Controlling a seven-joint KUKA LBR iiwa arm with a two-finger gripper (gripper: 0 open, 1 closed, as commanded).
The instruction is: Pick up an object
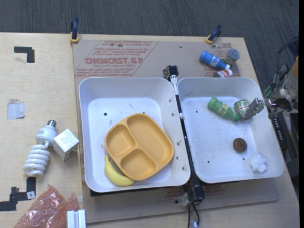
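In the right bin (209, 170), a green bottle (220, 107) lies near the back wall. A small silver and green can (242, 109) touches the bottle's right end. My gripper (257, 105) reaches in from the right edge and sits right against that can, low over the bin. Nearer the front lie a brown round disc (240, 145) and a white crumpled ball (258, 163). The left bin (90, 103) holds an orange divided plate (138, 146), with a banana (116, 174) partly under its front edge.
Behind the right bin, a blue bottle (213, 59) and a small jar (232, 56) lie on the board. To the left of the bins are a spiral light bulb (39, 149), a white cube (66, 144) and a red mesh bag (45, 208).
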